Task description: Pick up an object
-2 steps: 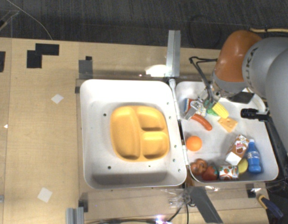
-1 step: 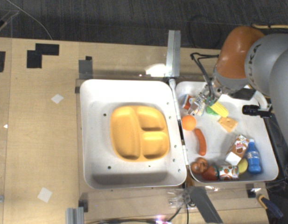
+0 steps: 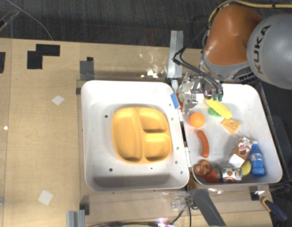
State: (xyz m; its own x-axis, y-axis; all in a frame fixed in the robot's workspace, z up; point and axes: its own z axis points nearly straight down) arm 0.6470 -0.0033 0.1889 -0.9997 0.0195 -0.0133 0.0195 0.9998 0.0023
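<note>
Claw (image 3: 199, 94) hovers at the right bin's (image 3: 264, 109) far-left corner above the orange ball (image 3: 197, 120), finger state unclear, nothing lifted yet.

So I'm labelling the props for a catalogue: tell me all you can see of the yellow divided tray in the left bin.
The yellow tray lies flat, open side up, near the middle of the left bin. It looks like smooth moulded plastic with rounded corners, and has three compartments: one long one on the view's left and two smaller ones stacked on its right. It rests on the bin floor, and no object touches it. The gripper is over the right bin, away from it.
</note>
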